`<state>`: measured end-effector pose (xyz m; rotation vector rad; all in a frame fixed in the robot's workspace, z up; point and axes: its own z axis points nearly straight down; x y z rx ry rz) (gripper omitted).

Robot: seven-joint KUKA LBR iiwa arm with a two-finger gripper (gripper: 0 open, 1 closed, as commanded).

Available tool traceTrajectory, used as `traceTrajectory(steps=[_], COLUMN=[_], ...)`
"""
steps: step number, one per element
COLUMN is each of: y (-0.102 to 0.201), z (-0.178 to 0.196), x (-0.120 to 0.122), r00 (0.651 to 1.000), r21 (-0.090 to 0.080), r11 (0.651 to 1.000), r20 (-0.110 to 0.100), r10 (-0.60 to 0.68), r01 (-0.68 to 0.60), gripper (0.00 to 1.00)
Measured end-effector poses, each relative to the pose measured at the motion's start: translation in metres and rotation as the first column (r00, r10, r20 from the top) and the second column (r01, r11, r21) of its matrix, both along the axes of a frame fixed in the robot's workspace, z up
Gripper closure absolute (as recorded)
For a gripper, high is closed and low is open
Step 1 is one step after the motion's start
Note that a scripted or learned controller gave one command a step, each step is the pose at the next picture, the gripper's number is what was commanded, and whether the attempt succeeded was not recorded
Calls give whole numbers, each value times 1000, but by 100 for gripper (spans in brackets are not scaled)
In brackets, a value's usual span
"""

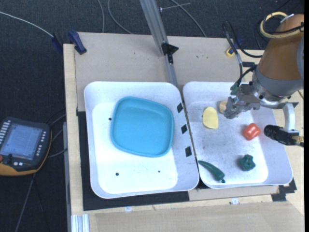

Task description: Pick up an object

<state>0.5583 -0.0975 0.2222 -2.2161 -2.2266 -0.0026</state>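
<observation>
blue plate (142, 126) in left bin (96, 144) | handheld pendant (21, 146) on floor, left | cables (96, 4) at top

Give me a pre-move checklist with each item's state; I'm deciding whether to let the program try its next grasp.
1. Gripper over the right bin: ok.
2. Target nearby: yellow piece lies just left of the gripper: ok.
3. Whether the gripper already holds something: cannot tell.
4. Yellow piece apart from red piece, green lump and green pepper: ok.
5. Blue plate in the left bin, away from the gripper: ok.
</observation>
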Motion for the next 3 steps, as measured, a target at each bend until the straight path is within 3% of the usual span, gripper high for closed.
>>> traceTrajectory(steps=[3], y=[159], z=[20], x=[-46], r00=[1000], r21=[0], r11=[1000], r20=[0], r10=[0], r01=[0], gripper=[100])
